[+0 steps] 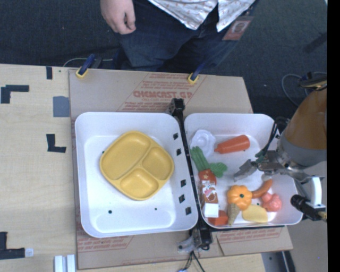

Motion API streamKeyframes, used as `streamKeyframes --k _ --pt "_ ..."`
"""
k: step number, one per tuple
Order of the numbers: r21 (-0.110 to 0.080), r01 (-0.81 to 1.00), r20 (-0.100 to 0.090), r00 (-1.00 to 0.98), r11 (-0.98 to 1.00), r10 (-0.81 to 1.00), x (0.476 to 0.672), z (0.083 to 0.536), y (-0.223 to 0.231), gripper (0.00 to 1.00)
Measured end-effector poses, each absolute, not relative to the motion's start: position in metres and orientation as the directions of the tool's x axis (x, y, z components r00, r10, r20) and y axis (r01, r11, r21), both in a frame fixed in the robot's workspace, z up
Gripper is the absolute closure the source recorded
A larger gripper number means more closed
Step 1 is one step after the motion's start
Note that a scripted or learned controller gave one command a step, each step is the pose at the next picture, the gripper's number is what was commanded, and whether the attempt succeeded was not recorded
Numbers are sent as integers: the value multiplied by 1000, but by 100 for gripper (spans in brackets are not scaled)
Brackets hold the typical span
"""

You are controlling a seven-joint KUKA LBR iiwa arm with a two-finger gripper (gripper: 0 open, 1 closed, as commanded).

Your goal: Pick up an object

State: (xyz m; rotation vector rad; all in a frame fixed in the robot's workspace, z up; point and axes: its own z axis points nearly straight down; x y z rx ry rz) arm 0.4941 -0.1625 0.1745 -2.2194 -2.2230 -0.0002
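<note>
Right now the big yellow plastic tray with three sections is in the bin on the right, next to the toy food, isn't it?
Not quite. The camera view shows the yellow plastic three-section tray in the left white bin; the toy food, like the small orange pumpkin, is in the right white bin.

A wooden desk (32, 202) carries a brown cardboard sheet (127, 93) printed with red letters, held at its far edge by two yellow-and-blue clamps (84, 68). Black tape marks (53, 143) and a grey patch (61, 105) sit on the bare wood at the left. Past the desk's far edge a person (175, 26) in dark trousers stands on dark carpet, one hand (118, 16) hanging loosely curled. Cables (192, 245) trail at the near edge.
</note>
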Motion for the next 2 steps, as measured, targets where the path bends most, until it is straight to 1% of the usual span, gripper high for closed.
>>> streamKeyframes --k 1,2 --pt "-1 1000 0 0 0 1000 484 96 -134 0" --pt "5 1000 -4 -3 3 1000 572 92 -139 0"
